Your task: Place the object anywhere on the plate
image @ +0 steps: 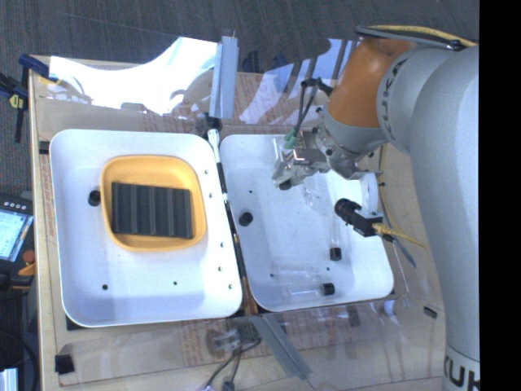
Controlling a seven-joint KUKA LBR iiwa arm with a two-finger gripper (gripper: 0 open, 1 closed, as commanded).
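A yellow plate [122, 177] with rounded corners lies in the left bin [73, 283]. On its middle lies a dark grey, ridged rectangular object [152, 209]. My gripper [286, 172] hangs over the upper part of the right bin [269, 251], well to the right of the plate. Just below and right of it is a faint clear item [310, 191]; whether the gripper touches it is not visible. Two clear tube-like pieces with black caps, one [334, 253] and another [327, 287], lie near the right bin's lower right corner.
The grey arm with its orange band [362, 88] comes in from the right over the right bin's far corner. A black part with a yellow cable [356, 217] sticks out by the bin's right side. A raised rim [226, 218] separates the two bins. Clear plastic sheeting [146, 76] lies behind them.
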